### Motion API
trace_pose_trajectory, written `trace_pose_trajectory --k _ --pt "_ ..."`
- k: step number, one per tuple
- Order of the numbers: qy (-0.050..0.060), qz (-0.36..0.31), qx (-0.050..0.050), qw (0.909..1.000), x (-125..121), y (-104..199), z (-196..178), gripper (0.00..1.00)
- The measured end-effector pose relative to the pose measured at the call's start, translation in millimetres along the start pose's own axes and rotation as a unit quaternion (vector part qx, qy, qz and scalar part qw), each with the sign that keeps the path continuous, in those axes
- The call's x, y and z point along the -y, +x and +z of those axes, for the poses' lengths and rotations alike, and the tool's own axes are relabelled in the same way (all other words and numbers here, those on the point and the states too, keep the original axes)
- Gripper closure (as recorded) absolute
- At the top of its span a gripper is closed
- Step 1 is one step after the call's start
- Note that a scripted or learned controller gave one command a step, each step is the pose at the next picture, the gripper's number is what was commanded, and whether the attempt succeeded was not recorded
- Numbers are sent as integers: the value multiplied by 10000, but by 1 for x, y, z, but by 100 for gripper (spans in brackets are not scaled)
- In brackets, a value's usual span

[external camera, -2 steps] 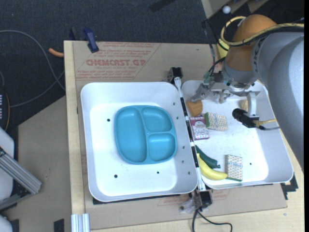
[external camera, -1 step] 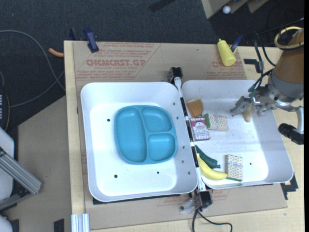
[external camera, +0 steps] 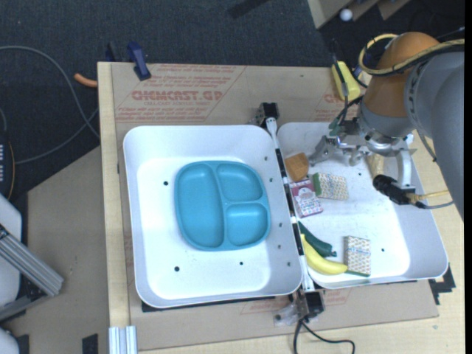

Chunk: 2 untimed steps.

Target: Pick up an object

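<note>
I judge the pick not yet made: nothing is lifted, and every candidate lies on the floor of the right-hand white bin (external camera: pixel 413 249). The two-finger gripper (external camera: pixel 345 147) sits low at the upper part of that bin, right of centre in the frame; whether the claw is wide or narrow I cannot tell.

Just left of it lies a small brown block (external camera: pixel 296 166), then a patterned green-edged packet (external camera: pixel 330 186) and a pink-and-white packet (external camera: pixel 305 198). Lower, a yellow banana (external camera: pixel 323 261) touches a dark green pod-shaped item (external camera: pixel 317 241), beside a speckled sachet (external camera: pixel 358 253).

The left-hand white bin (external camera: pixel 147 190) holds a blue three-compartment plastic tray (external camera: pixel 220 203).

The brown board (external camera: pixel 177 91) reads "CHEMCAST GP" in red. Packet print is illegible.
</note>
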State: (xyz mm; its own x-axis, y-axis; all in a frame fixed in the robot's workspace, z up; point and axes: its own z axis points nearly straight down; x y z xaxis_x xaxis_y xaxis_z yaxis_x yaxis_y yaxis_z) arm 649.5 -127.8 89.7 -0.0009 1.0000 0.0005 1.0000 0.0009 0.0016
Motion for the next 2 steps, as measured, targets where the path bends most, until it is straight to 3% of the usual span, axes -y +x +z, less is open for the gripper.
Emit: trace_pose_trajectory --k 1,2 --pt "-4 7 14 10000 -1 -71 -42 0" --pt "18 -14 -36 10000 2 -89 5 0"
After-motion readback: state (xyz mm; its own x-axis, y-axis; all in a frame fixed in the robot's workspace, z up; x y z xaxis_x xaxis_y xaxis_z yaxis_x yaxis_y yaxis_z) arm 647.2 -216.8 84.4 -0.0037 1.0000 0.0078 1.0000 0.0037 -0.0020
